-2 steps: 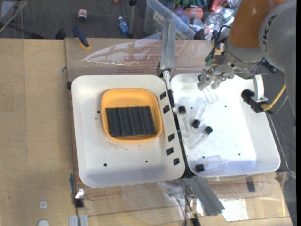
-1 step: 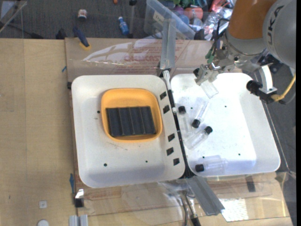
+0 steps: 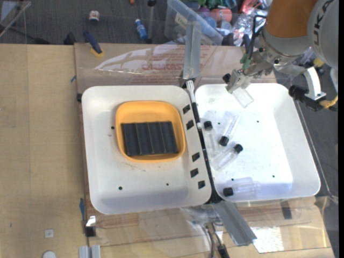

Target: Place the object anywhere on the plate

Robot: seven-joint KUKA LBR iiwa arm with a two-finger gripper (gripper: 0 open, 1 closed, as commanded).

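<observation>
Clear vial (image 3: 243,97) at tool (image 3: 236,85), grip indistinct.

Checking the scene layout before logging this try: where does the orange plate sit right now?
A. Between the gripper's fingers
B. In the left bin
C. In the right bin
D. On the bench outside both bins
B: the orange plate rests flat on the floor of the left bin, with a dark ridged block lying on it, while the clear vials lie scattered in the right bin.
</observation>
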